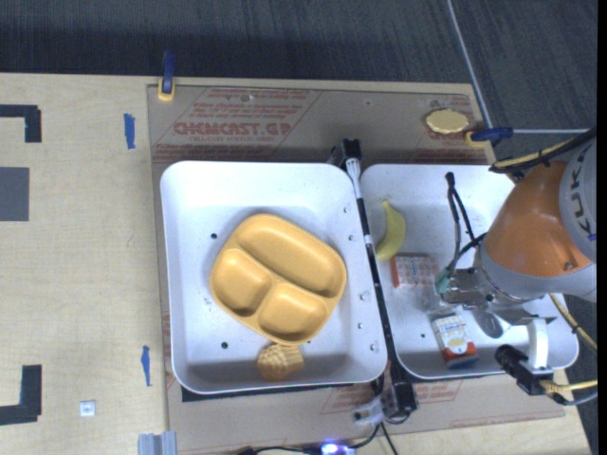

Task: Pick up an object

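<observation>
Camera view: the grey two-finger gripper (471, 297) hangs low in the right white bin (417, 354), lower right of frame, above a small carton (453, 336), probably positioning to grasp. Whether it is apart or together I cannot tell.

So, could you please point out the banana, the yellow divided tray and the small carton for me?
banana (390, 230): camera view, middle of its curved body.
yellow divided tray (285, 249): camera view, top compartment.
small carton (452, 336): camera view, centre of its face.
</observation>
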